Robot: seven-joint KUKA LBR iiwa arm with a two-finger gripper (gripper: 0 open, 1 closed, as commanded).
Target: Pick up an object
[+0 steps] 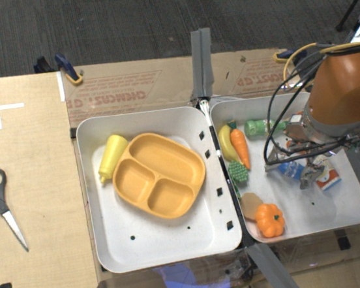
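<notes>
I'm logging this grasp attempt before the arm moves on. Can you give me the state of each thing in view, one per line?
Yellow divided plate: flat in left bin, right way up, nothing in it.
Yellow bottle: on its side, beside the plate.
Carrot: lying in right bin.
Pumpkin: near front wall of right bin.
Green bottle: on its side.
Scissors: closed, on the bench.
Gripper: low over the right bin.

tray [159, 173] in left bin [96, 204], pumpkin [269, 220] in right bin [347, 213]

Bright even overhead light, soft shadows, sharp.
</notes>
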